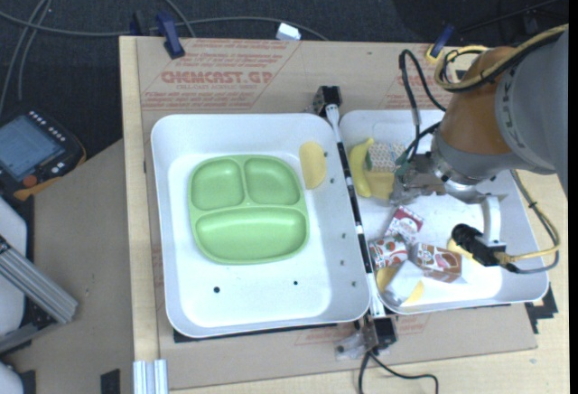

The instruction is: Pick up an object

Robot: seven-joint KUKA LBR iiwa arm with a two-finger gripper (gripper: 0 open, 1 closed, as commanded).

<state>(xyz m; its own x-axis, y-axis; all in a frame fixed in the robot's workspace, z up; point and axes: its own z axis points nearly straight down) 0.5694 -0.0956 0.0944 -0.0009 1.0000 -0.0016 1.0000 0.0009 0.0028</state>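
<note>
Starting on the left: the left bin (172, 229) has a green divided plate (248, 209) in the middle and a small pale yellow piece (312, 164) up by its right wall, with plenty of bare white floor around both.

The right bin (528, 288) is where the pickable stuff is. There's a yellow item (362, 168) tight against the divider, red and white snack packets (400, 237) near the middle, and a brown packet (440, 262) just beside them.

The gripper (414, 177) is low over the far left part of that bin, close to the yellow item. Can't tell whether the jaws are open or closed, and nothing is visibly held.

I'd guess the packets are the easier target since they're off the walls. The yellow one hugs the edge, so a finger could catch the rim.
</note>
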